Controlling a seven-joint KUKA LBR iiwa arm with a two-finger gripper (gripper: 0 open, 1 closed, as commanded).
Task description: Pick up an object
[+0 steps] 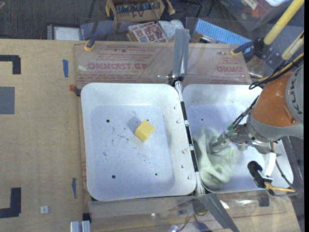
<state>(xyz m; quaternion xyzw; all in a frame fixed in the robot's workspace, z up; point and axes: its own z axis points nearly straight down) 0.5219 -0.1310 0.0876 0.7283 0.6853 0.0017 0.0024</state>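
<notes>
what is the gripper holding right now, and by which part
Cannot be told: the gripper is down at the upper edge of the crumpled pale green cloth in the right white bin, but no grasp is visible.

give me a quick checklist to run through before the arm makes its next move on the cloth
1. Target in reach: pale green cloth lies in the right bin, ok.
2. Gripper over the cloth's upper edge: ok.
3. Cloth actually gripped: cannot tell.
4. Cloth inside the bin walls, bunched against the divider: ok.
5. Yellow block alone in the left bin, out of the arm's way: ok.
</notes>
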